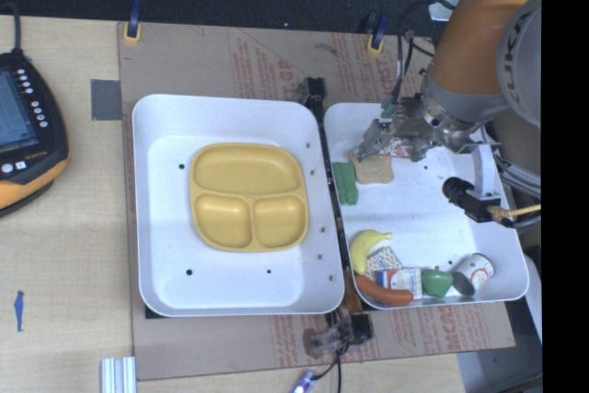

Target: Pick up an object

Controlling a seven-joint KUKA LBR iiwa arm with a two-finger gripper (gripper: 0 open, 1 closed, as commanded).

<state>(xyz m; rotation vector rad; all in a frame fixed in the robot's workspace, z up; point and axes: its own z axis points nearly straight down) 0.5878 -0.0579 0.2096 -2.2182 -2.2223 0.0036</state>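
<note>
The gripper (379,145) is hovering just right of the green pickle (345,182), whose long axis is running top-to-bottom.

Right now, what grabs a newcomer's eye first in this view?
The yellow divided tray sits alone in the middle of the left bin. The grey and orange arm reaches in from the right, its claw low over a tan piece at the top of the right bin. A banana, a hot dog and small packages are piled along that bin's near edge.
</note>
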